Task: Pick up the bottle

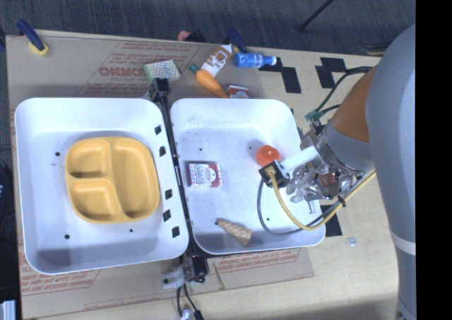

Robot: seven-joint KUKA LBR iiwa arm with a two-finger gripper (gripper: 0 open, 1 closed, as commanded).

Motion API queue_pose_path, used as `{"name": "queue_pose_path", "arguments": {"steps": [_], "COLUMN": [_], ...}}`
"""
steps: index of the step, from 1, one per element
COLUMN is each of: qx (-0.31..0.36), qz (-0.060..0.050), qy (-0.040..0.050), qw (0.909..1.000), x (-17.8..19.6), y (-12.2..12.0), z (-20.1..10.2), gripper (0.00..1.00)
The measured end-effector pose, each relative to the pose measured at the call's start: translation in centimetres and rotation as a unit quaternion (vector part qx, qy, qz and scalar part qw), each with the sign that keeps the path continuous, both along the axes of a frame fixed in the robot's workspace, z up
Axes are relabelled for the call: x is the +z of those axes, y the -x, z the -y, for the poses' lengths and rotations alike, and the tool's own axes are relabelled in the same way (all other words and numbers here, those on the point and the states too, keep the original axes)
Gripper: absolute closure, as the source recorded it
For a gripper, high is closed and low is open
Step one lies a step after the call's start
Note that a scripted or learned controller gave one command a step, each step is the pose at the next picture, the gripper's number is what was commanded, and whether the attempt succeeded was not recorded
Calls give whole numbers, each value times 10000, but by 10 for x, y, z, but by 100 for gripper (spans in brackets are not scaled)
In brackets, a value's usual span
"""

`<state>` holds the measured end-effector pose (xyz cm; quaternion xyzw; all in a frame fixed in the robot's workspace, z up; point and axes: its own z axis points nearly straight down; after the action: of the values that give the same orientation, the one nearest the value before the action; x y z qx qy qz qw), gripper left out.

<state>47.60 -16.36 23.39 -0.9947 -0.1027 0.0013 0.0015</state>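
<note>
Presently, the gripper [311, 188], aperture indiscernible, is held over the right bin [233, 128]; the blue bottle [253, 61] beyond its rim should be grasped crosswise.

Both bins [42, 121] are plain white. The sectioned plate [113, 179] is mustard yellow, the ball [267, 154] orange-red, the little packet [203, 174] dark red with a pale label, and the cone [233, 230] tan. The bottle [251, 61] is bright blue, the carrot [210, 83] orange, the sponge [162, 70] green-and-white checked. The tabletop [353, 276] is cardboard brown with red print and black tape patches.
</note>
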Motion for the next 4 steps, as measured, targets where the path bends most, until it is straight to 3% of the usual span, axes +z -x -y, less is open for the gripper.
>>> {"name": "queue_pose_path", "arguments": {"steps": [1, 3, 4], "qx": [11, 5, 15], "qz": [1, -15, -12], "qy": [-4, -11, -10], "qw": [10000, 10000, 10000], "x": [18, -4, -38], "y": [-1, 0, 0], "z": [-9, 23, -21], "gripper": [100, 100, 100]}}
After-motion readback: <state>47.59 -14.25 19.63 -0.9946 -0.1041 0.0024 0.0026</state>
